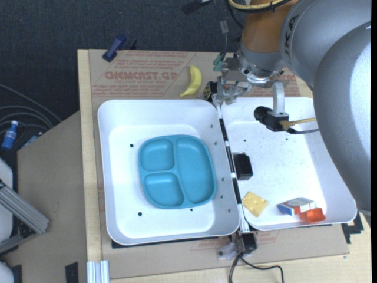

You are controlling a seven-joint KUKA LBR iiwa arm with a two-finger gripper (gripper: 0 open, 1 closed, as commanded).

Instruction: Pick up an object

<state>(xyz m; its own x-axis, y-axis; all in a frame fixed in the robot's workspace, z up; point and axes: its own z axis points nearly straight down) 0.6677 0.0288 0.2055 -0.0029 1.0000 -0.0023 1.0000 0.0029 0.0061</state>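
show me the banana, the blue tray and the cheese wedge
banana [192, 82], camera view, middle of its curve
blue tray [177, 171], camera view, where its dividers meet
cheese wedge [254, 203], camera view, its top face

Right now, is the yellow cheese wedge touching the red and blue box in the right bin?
Apart. The camera view shows bare white bin floor between the cheese wedge and the red and blue box.

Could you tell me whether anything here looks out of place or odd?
Yes: a yellow banana lies outside both bins, on the board behind the left bin, near the claw. A blue object also sits off the board's far corner.
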